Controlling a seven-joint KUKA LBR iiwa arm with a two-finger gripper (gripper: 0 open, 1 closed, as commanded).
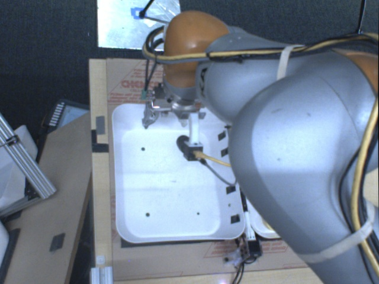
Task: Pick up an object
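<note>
My gripper (150, 117) hangs over the far end of the left white bin (127, 176), close to its back wall. The orange band of the wrist sits just above it. The bin floor there shows bare white plastic with a few tiny dark specks (143, 149). I see nothing held under the gripper. The big grey arm reaches in from the right and hides almost all of the right bin (267, 231), of which a near sliver shows.
Both bins rest on a brown cardboard sheet (100, 158) on the bench. A shiny silver panel (133, 13) lies beyond the bins. Metal rails (23, 164) stand at the far left. Cables and a small connector (246, 254) sit at the near edge.
</note>
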